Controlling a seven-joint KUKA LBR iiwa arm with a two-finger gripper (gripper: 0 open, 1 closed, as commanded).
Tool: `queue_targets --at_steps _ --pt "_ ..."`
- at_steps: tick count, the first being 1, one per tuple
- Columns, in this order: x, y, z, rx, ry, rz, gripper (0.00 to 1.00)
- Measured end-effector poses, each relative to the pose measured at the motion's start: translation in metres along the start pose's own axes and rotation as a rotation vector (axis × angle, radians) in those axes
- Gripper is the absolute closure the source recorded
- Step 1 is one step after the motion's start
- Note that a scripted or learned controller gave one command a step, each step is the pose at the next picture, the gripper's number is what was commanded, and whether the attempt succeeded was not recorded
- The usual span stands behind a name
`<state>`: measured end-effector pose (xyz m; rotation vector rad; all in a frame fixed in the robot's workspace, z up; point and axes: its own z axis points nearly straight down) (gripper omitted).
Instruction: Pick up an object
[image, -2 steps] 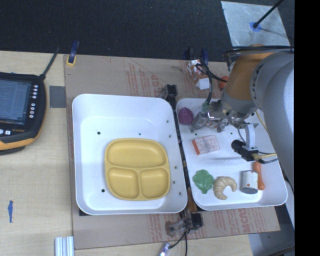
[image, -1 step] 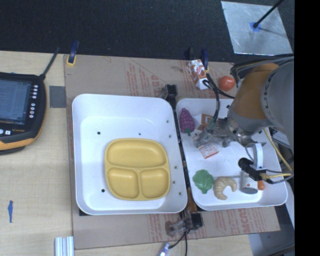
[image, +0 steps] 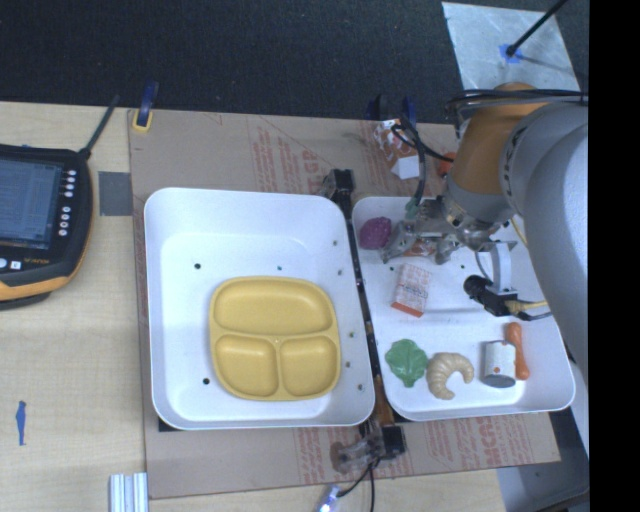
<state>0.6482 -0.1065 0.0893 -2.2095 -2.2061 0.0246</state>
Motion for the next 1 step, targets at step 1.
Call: queue_targets --at_steps 1 --pt "-0.0064 -0.0534 -0.001 -0.02 -0.003 -0.006 0.0"
